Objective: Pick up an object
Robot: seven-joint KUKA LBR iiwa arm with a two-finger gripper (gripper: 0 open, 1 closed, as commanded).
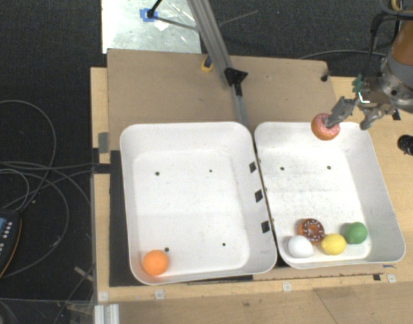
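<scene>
At the far right corner of the right bin [378, 174], the gripper [355, 115] is spreading its fingers wide, one tip touching a pink doughnut [324, 127] that is not clamped and is likely tumbling free over the rim if lifted.

pink donut [324, 127], R bin's far rim, at gripper [355, 115]

A pink doughnut [324, 127] is seen at the far rim of the right bin [380, 181], touched by one finger of the gripper [355, 115]. An orange ball [155, 262] is held in the left bin [135, 181].
</scene>
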